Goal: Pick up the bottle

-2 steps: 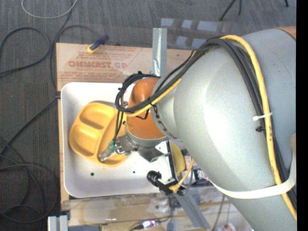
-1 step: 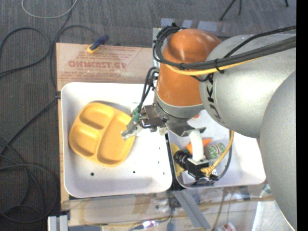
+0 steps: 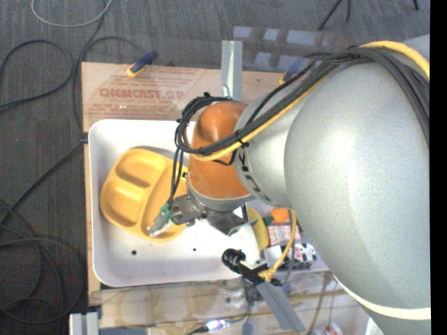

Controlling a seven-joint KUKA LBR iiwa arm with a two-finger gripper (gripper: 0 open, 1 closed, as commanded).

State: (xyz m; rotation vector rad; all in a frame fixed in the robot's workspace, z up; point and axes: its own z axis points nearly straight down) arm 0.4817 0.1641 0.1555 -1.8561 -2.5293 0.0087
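My gripper hangs low over the left bin, at the near right rim of a yellow two-part dish. A small green bit shows at its tip. What looks like the bottle, with an orange top and a printed label, lies to the right of the gripper at the near edge of the right bin. My arm hides most of it. The gripper is well apart from it, about a hand's width to its left.
The big grey arm with its orange band covers the right bin and the middle divider. A cardboard sheet lies behind the left bin. Cables run over the floor at the left.
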